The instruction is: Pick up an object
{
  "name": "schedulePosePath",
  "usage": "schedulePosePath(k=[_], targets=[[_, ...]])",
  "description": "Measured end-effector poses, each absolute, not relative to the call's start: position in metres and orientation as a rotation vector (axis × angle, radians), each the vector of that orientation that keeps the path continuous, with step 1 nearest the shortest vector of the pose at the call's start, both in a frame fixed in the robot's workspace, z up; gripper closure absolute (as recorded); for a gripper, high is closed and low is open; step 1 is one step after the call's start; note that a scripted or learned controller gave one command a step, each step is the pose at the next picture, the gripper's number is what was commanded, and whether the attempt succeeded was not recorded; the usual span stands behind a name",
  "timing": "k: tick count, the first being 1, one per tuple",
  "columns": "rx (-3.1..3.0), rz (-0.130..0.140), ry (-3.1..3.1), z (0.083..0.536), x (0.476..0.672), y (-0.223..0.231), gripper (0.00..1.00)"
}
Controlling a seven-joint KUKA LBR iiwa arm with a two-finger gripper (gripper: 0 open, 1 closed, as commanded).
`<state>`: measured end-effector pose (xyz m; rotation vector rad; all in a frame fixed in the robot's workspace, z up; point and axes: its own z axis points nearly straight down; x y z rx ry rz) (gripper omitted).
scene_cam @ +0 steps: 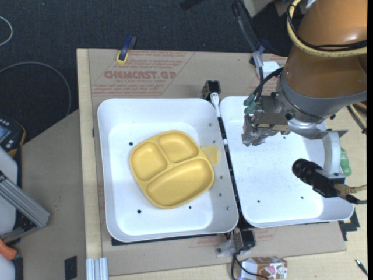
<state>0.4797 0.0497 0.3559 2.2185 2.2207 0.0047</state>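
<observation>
We find the yellow divided plate lying flat in the left bin, left of frame centre, with a small yellow piece touching its right rim. We judge it light, rigid and smooth, likely slippery, so its thin raised rim or a divider ridge offers the best hold. The end effector hangs over the right bin, nothing in its grip; its opening we cannot tell.

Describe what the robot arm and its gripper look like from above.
The arm is bulky and rounded, with a glossy orange band above a grey wrist section. A yellow-edged black cable loops around the top. The gripper is small grey metal, with dark cables and a green connector beside it.
</observation>
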Motion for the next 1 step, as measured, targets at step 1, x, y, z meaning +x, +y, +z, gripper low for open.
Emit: schedulePosePath(k=[1], targets=[[2.212,0.01,2.226,0.4092,0.4796,0.1119,1.0]])
